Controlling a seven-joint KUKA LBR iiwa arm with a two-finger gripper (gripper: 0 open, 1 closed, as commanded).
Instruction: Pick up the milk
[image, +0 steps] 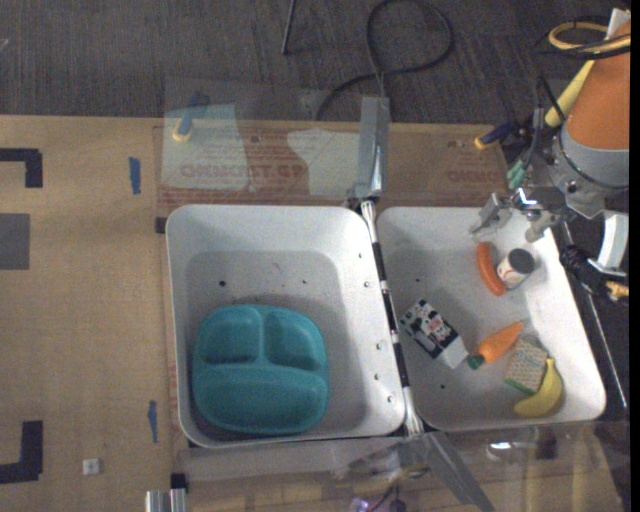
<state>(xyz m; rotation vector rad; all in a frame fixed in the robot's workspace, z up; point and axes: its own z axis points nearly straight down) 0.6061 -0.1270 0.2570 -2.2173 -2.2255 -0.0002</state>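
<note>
The milk (431, 329) is a small carton with black-and-white cow patches and a white end. It lies on its side on the floor of the right bin (455, 400), close to the bin's left wall. My gripper (511, 222) hangs over the far right part of that bin, up and to the right of the milk and well apart from it. Its fingers are spread open with nothing between them. Just below the gripper lie an orange sausage (489, 268) and a small white cup (518, 265).
A carrot (497, 343), a cracker-like square (525, 364) and a banana (540, 392) lie in the right bin's near right corner, right of the milk. The left bin (200, 235) holds a teal divided plate (260, 370). A metal divider (385, 300) separates the bins.
</note>
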